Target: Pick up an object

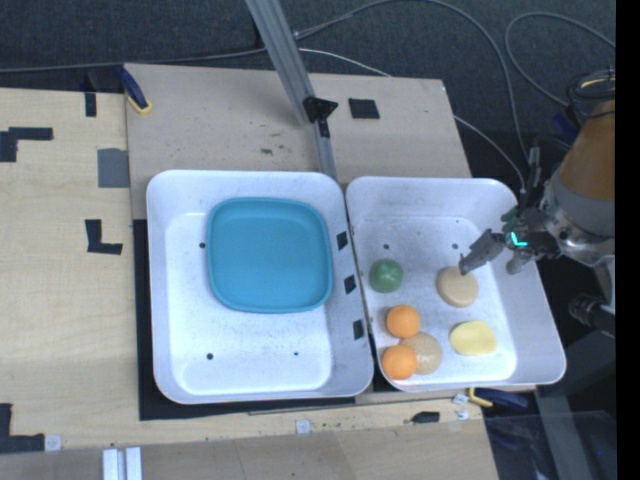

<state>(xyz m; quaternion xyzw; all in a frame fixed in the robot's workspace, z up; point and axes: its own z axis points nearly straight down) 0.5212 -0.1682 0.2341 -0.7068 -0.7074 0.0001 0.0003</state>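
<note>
The right bin point(420, 203) holds several small items. There is a green ball point(386, 275), a beige round piece point(458, 288), two orange balls point(403, 321) point(399, 362), a tan round piece point(426, 352) and a yellow lemon-like piece point(473, 338). My gripper point(490, 265) hovers over the bin's right side, just above and right of the beige round piece. Its dark fingers point(478, 252) are spread apart and nothing sits between them.
The left bin point(180, 358) carries a blue square plate point(269, 254). A grey metal pole point(290, 63) slants down to the gap between the bins. Cables lie on the dark floor at the upper right. The arm's orange band point(598, 163) is at the right edge.
</note>
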